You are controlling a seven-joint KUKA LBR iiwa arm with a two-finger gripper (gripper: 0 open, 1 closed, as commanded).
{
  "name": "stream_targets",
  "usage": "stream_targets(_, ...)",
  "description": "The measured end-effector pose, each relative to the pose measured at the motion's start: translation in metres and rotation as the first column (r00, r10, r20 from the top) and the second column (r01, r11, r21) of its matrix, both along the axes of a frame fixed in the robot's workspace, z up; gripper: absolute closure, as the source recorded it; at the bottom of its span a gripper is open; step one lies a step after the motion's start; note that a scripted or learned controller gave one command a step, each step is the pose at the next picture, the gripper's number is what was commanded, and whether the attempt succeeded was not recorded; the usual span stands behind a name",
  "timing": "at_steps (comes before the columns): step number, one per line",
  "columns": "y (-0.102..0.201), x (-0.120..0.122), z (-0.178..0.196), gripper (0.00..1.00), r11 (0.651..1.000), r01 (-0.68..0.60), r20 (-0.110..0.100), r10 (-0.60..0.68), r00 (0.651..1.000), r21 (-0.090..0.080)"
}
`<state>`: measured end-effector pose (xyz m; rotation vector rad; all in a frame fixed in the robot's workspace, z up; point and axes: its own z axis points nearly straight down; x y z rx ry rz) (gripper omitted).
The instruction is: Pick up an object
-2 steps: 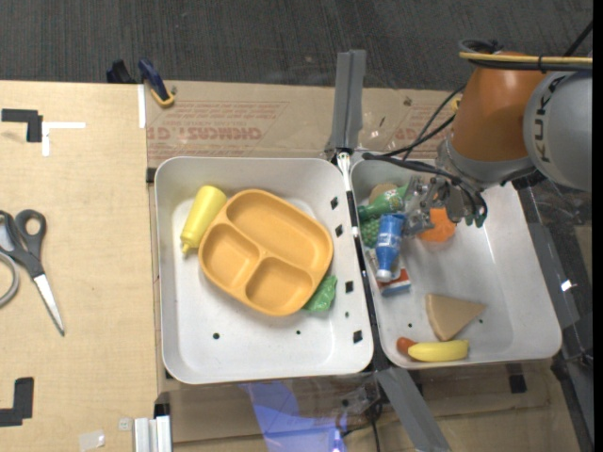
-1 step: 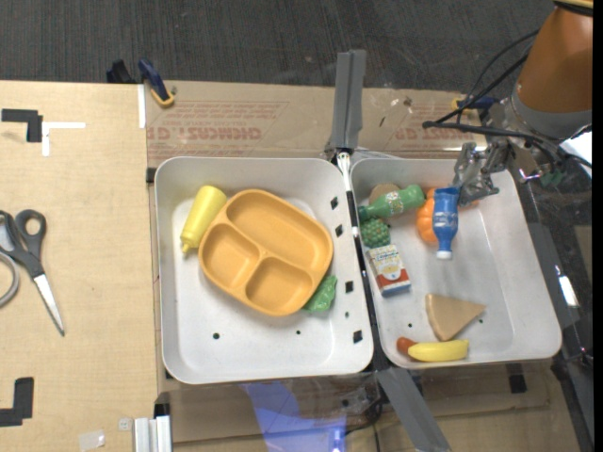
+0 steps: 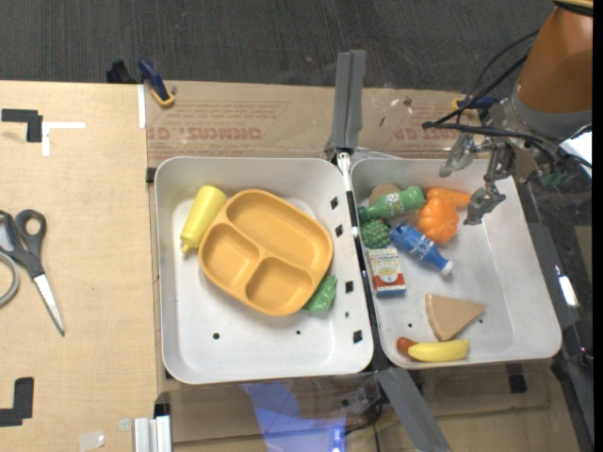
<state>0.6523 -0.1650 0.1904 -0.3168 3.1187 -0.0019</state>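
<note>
Hovering over right bin (image 3: 528, 281), gripper (image 3: 473, 179) open w/ nothing held, cardboard (image 3: 245, 121) behind.

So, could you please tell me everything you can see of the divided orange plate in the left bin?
The divided orange plate is a rounded-rectangle tray, plastic by its look, with three compartments: one long one along the upper side and two smaller ones below. All three hold nothing. It lies face up, turned at a slant, near the middle of the left bin. A yellow bottle lies against its upper left edge, and a green item pokes out at its lower right corner.
</note>
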Motion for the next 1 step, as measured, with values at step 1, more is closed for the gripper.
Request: stream_targets(1,-0.0099,0.0009,-0.0856,0.0,1.0,0.013,0.002,-0.013,1.0,0.0)
